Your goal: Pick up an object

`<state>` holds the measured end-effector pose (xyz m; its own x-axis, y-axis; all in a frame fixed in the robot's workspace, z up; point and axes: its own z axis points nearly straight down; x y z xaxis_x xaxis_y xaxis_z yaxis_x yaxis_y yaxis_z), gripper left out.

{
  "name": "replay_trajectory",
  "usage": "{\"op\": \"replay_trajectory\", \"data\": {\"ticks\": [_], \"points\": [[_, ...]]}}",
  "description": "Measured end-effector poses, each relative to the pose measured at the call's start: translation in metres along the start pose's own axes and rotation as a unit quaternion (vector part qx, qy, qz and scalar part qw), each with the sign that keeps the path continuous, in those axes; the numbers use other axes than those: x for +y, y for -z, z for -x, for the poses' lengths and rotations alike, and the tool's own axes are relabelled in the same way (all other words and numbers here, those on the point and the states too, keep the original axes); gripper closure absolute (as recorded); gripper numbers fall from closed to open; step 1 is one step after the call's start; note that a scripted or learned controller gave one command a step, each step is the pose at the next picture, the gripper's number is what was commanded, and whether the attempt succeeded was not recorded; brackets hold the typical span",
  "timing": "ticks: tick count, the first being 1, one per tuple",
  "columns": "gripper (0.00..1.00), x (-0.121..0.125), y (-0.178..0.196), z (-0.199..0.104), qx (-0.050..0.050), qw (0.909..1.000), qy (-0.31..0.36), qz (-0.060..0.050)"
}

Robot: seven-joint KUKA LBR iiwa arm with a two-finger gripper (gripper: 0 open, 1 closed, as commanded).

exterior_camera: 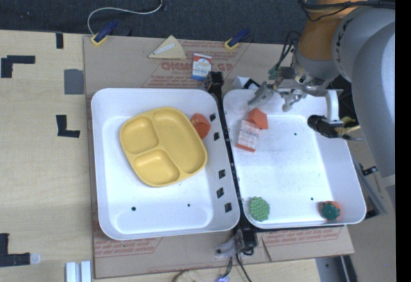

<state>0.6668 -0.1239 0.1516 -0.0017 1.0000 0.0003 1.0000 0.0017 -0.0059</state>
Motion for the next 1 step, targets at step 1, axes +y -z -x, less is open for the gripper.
{"op": "replay_trajectory", "data": {"ticks": [1], "points": [[0.0,-0.024,-0.066,-0.0234,-0.001,1.0,0.0,0.003]]}}
